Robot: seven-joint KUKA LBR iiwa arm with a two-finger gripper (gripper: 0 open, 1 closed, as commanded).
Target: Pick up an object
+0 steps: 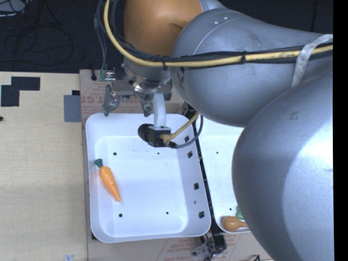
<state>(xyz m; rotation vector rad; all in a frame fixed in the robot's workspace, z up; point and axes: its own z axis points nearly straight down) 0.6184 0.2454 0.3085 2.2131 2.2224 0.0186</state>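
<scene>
Camera view, items as seen from above the bench:

- Arm: grey, fills the right and upper frame.
- Gripper: upper centre, over the far rim of the left bin; its two fingers stand apart with nothing between them.
- Carrot: orange with a green top, lying on the left bin's floor near the left wall, lower left of centre, well apart from the gripper.
- Right bin: mostly covered by the arm; an orange object lies at its near edge, partly hidden.
</scene>
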